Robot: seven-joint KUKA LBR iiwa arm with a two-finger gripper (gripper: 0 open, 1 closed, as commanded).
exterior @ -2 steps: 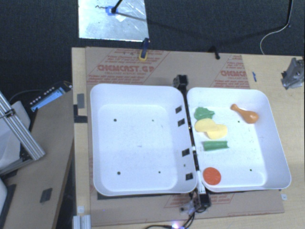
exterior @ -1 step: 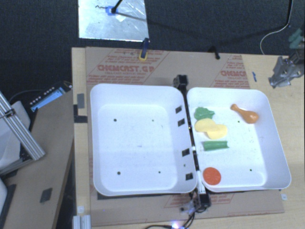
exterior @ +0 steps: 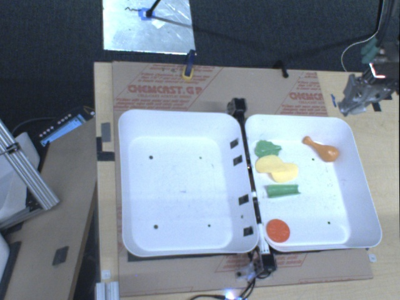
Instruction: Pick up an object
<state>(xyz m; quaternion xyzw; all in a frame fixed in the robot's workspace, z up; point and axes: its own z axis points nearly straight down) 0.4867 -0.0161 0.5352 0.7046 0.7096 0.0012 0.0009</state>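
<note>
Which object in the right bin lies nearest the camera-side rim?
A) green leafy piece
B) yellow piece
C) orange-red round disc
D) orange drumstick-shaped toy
C: the orange-red round disc sits at the bottom-left corner of the right bin, below the green bar, the yellow piece, the green leafy piece and the orange drumstick-shaped toy.

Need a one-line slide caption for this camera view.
Gripper hovers beyond the right bin, which holds five small toy foods; left bin beside it.

White bins (exterior: 350, 230); orange disc (exterior: 278, 230), yellow piece (exterior: 276, 167), green strip (exterior: 282, 191).
</note>
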